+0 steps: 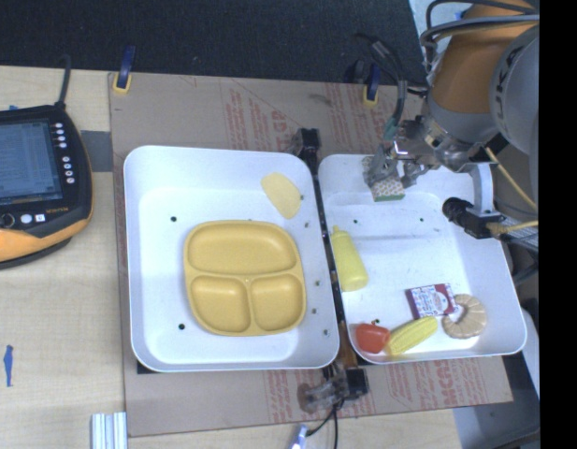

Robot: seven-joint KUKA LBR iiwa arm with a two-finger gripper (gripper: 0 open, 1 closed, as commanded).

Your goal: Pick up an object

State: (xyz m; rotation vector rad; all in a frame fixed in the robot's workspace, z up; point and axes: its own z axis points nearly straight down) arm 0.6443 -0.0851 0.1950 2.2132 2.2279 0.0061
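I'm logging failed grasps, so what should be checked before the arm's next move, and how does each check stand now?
1. Gripper is over the right bin: ok.
2. Object gripped: a small speckled piece sits at the fingertips; cannot tell if held.
3. Yellow bottle lies against the divider, hard to grasp: not ok.
4. Corn cob, tomato, red packet and doughnut crowd the front corner: not ok.
5. Divided yellow plate is in the left bin, out of the way: ok.

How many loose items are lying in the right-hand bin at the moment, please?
5: a yellow bottle against the left wall, and along the near edge a red tomato, a corn cob, a red packet and a bagel. The gripper may hide more.
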